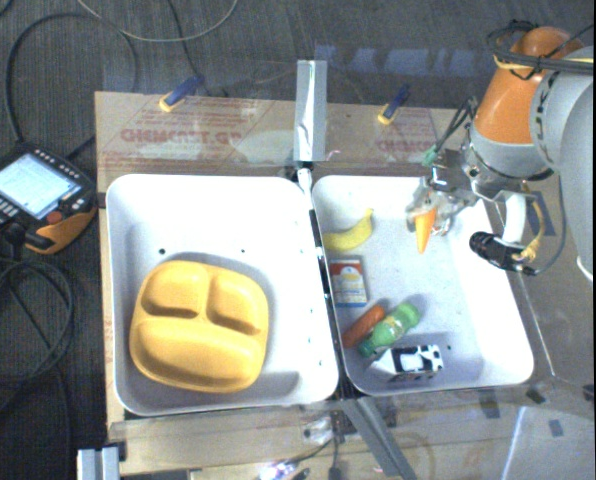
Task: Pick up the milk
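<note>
White-and-black milk carton (419, 359) lies on its side at the near edge of the right bin (498, 298), long axis left-right. The fingers (428, 221), grasping a carrot (424, 230), hover far from it.

I see the claw (433, 206) hanging over the far part of the right bin (498, 313), with a carrot (424, 230) right at its tip and the banana (351, 232) just to its left. Nearer me than the claw, a small carton (349, 281) lies left, then a sausage (363, 326) touching a bottle (391, 329), and the milk (417, 360) lies nearest of all. Well left of the claw, the left bin (138, 203) holds a moulded tray (200, 324).
</note>
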`<state>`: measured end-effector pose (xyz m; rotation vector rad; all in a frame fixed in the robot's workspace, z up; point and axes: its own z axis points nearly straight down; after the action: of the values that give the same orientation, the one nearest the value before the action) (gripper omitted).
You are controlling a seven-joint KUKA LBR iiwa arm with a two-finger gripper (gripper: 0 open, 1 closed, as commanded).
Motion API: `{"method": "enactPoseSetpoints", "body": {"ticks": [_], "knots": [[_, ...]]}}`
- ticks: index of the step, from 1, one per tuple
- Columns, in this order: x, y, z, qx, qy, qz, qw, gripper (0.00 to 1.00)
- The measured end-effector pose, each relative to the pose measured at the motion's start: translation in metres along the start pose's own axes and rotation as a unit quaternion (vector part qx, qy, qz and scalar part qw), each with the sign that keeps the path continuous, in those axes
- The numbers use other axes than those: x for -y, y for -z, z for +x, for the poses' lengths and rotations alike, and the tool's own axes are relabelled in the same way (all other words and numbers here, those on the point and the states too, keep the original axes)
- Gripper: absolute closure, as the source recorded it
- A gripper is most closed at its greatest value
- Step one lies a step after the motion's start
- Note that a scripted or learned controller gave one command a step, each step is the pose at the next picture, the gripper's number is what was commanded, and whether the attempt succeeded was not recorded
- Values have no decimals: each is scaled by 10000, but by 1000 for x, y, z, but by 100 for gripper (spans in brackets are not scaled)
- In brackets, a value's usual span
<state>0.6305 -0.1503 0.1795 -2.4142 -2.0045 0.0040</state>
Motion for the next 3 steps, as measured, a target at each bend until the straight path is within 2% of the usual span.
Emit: {"method": "enactPoseSetpoints", "body": {"ticks": [3], "knots": [[0, 21, 4, -14, 29, 53, 10000, 100]]}}
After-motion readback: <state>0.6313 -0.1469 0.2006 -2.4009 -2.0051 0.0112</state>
